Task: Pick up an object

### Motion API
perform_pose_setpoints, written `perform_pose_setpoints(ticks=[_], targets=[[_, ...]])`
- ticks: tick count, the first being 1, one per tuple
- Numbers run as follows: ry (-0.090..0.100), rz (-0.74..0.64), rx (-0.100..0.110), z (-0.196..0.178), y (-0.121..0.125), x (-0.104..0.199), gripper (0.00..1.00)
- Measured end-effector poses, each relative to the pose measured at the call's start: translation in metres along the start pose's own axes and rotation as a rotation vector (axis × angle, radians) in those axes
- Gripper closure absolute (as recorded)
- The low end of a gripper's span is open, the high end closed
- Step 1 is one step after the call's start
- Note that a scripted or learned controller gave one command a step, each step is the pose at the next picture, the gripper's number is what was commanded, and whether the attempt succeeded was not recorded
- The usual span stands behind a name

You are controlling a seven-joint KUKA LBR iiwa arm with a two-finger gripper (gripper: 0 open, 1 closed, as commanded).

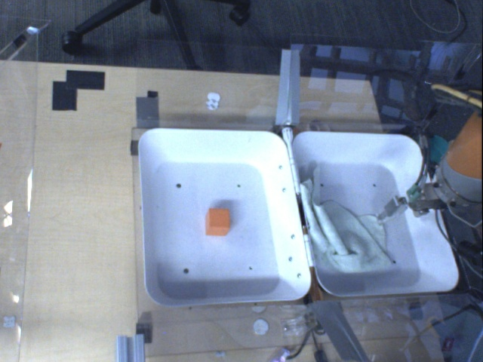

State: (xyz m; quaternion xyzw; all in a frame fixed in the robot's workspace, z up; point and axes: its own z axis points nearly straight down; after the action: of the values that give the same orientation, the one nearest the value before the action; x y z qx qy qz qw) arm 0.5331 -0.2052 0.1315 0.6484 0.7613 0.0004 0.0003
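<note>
Presently the jaws (394, 207) hang over the crumpled pale-grey cloth (343, 232) in the right white plastic bin (407, 151); grip state indeterminable. Recommend descending squarely onto a raised fold.

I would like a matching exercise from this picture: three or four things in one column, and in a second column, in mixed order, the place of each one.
Things:
1. orange cube
2. pale cloth
3. gripper
4. office chair base

Places:
A. on the dark carpet beyond the bench
B. in the left bin, near its middle
C. above the right bin, at its right side
D. crumpled in the right bin, against its left wall

Pairs: 1-B, 2-D, 3-C, 4-A
</note>
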Motion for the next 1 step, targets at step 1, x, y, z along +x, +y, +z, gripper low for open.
perform_pose_setpoints(ticks=[1], targets=[[-0.002,-0.002,-0.005,-0.0113,0.0022,0.0005,1.0]])
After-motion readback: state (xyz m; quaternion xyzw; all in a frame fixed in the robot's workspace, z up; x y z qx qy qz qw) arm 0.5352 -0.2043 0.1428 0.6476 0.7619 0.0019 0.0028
